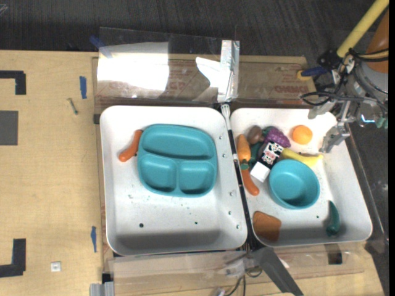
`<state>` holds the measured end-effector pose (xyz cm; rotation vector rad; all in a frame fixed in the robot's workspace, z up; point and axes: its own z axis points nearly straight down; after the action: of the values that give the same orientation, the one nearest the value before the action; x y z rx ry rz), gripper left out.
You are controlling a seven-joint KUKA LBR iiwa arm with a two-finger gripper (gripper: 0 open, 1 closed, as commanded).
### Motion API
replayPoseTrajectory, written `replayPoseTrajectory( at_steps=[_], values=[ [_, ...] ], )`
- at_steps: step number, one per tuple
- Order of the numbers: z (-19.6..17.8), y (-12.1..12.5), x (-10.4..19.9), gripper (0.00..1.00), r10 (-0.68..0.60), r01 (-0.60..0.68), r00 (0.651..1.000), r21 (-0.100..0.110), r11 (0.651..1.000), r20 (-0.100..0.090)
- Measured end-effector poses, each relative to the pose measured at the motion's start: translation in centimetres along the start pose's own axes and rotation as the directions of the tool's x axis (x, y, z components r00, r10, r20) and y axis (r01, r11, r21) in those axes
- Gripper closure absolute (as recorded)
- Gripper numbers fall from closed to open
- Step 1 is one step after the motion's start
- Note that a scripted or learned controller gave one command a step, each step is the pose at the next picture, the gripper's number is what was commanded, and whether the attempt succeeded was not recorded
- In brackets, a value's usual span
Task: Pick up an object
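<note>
1. Several small objects crowd the right bin (358,196): an orange ball (302,134), a yellow banana (300,157), a purple piece (274,135), a black-and-white block (270,152), a brown piece (266,224), an orange carrot (245,148) and a dark green item (332,219), most of them gathered round a teal bowl (294,182).
2. None is lifted; each rests on the bin floor, so the pick looks not yet begun.
3. At the bin's upper right corner, the gripper (331,140) hangs near the ball and banana; whether its fingers are apart or together cannot be told here.
4. Nearest candidates, by that position, appear to be the ball and the banana, both smooth and rounded, likely prone to roll or slip.
5. Glossy moulded plastic marks the bowl and the teal tray (177,159), a three-compartment dish in the left bin (117,227).
6. Just beside the tray's left edge lies a second, slim carrot-like piece (130,147).
7. Both bins are shallow, white and round-cornered, their floors speckled with dark dots.
8. Tan board surrounds the bins.
</note>
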<state>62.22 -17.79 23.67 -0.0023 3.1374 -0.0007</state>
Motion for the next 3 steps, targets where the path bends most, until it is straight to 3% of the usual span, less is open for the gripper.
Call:
replayPoseTrajectory(
  at_steps=[1,2,3],
  values=[
    [14.0,-2.5,0.6,0.0,-0.196,0.196,0.981,0.001,0.981,0.004],
    [14.8,-4.4,-0.8,0.0,-0.181,0.181,0.983,0.001,0.983,0.005],
    [13.6,-4.0,-1.2,1.0,-0.183,0.183,0.983,-0.001,0.983,0.014]
  ],
)
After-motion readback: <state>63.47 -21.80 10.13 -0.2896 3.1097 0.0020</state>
